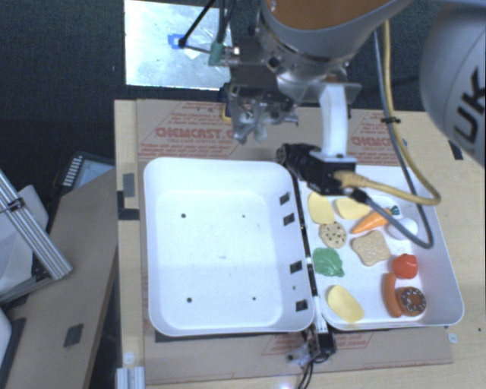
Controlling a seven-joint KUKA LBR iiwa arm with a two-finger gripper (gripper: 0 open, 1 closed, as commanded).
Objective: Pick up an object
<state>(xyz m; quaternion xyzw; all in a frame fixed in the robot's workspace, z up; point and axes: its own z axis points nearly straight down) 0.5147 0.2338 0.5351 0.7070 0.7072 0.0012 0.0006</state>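
Orange and easy to spot, the carrot (370, 222) lies tilted in the back half of the right bin (448, 292), with a white egg (402, 226) just to its right. Every toy we see sits in this bin. Left of the carrot is a cookie (332, 235), and in front of the carrot is a toast (370, 248). A pale yellow piece (321, 207) lies at the back near the bins' shared wall, and a second yellow piece (351, 208) is just right of it. A green leaf (328, 262) sits in front of the cookie, and a yellow chip (344, 302) lies nearer the front rim. On the right side a tomato (405, 265) rests behind a sausage (390, 295) and a donut (411, 301), which lie side by side and seem to touch.

The left bin (220, 243) sits beside it, its floor bare white.

The gripper (253, 129) hangs well apart from the toys, beyond the left bin's back rim, over the printed cardboard (190, 129). We see nothing held in it, and we cannot tell how wide it stands. The arm (319, 23) comes in from the upper right.
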